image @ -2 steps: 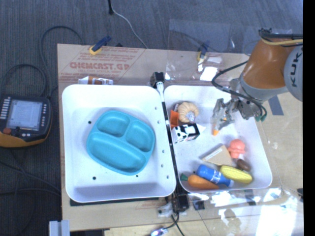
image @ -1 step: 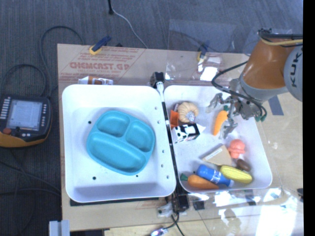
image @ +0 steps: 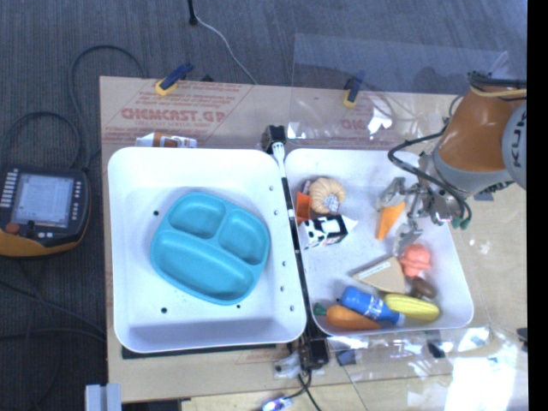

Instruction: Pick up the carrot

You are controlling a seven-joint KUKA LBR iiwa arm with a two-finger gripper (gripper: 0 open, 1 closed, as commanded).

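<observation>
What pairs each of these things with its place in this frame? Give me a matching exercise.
Things:
1. blue divided plate
2. banana
3. carrot
4. bread roll

Places:
A. near the divider at the right bin's far side
B. left bin
C. just beside the end effector
D. right bin's near edge

Pairs: 1-B, 2-D, 3-C, 4-A

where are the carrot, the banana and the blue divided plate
carrot point(image: 390, 220), camera view, middle of its orange body
banana point(image: 412, 306), camera view, middle of its yellow length
blue divided plate point(image: 178, 262), camera view, bare floor of its large compartment
</observation>
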